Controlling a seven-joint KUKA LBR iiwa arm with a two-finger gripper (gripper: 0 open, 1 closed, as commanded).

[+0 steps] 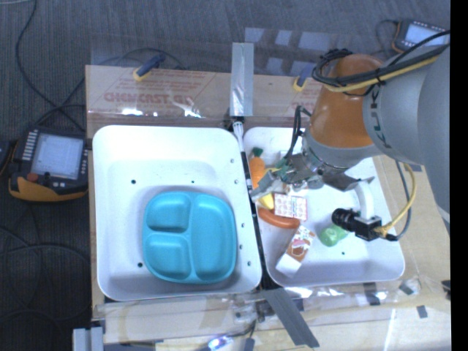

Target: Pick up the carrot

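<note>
Camera view: your tool (290, 172) sits low in the right bin (380, 263), toward its 10 o'clock corner, just beside the carrot (257, 170), which lies against the bin's left wall. Whether the tool is open or closed, you cannot tell; clutter and the wrist hide it. Nothing shows the carrot lifted, so the pick reads as not yet done: grasp and raise remain. At the tool's 6 o'clock lie a small red-and-white packet (292, 207), a red sausage-like piece (278, 219) and a green block (333, 235); packet print too small to read. Left bin (117, 152) carries a blue divided plate (190, 236). Cardboard (153, 97) at 12 o'clock on the worktop bears red lettering, illegible.
</note>
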